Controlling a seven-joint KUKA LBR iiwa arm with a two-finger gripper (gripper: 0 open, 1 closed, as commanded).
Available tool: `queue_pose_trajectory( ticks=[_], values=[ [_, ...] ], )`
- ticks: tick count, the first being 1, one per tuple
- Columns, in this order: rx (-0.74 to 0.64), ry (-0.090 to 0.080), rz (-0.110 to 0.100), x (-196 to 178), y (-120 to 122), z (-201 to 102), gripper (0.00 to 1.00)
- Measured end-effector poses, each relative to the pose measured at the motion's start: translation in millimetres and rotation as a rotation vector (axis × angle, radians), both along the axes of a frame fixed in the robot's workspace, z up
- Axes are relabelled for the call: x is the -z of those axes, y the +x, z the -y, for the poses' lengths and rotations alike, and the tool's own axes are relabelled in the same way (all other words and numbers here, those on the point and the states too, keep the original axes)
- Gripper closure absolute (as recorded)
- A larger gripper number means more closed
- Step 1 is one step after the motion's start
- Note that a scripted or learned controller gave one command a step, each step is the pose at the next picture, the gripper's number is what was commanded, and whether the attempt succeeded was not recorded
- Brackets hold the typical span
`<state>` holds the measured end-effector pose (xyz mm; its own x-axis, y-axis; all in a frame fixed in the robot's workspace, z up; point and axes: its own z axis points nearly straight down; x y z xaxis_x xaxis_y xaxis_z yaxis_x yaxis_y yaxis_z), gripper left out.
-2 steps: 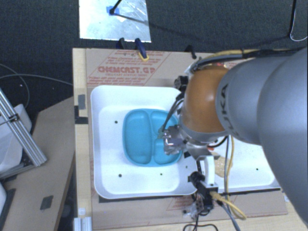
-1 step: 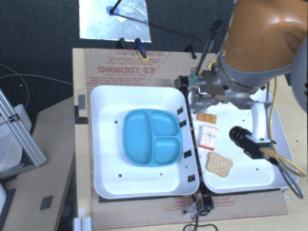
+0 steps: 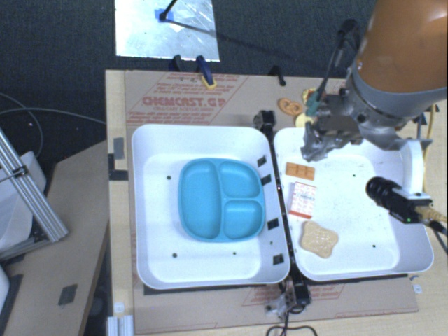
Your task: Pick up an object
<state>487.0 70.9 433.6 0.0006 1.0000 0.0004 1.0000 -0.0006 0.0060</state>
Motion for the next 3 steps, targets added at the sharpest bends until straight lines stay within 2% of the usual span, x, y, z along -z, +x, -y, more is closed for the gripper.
queue_pose_trajectory(
  ticks=[1, 2, 3],
  values=[
    [-0.011, 0.003, 0.001, -34.2, 22.6, -73.5, 1.00],
    [-0.008, -0.004, -0.019, 112.6, 31.6, -111.5, 1.00],
    [0.006, -0.004, -0.018, 242.3, 5.8, -35.9, 1.00]
  ],
)
